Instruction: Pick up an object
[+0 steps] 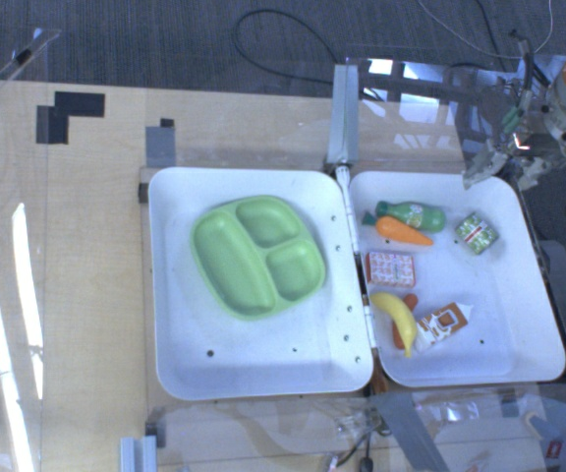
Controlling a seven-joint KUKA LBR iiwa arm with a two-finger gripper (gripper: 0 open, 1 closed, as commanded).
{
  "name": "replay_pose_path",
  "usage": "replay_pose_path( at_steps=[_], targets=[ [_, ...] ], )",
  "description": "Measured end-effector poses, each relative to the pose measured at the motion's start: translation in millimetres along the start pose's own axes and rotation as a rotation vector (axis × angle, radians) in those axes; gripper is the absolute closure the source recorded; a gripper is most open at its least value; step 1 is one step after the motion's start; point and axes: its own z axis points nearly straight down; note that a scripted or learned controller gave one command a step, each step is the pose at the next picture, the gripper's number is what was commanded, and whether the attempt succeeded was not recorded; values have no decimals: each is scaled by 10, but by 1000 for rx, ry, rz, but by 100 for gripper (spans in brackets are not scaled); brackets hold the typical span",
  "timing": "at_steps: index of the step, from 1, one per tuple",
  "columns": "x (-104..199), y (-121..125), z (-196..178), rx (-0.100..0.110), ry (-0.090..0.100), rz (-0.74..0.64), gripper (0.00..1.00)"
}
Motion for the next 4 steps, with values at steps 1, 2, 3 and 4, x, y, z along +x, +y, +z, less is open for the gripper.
replay_pose_path(
  at_steps=[1,2,3,4],
  targets=[
    [-484,66,1188,1,0,73,0],
    [-448,251,1685,-29,-11,0,0],
    [-473,178,1938,-7,-1,-31,0],
    [-459,205,1807,-14,-3,-35,100]
  ],
)
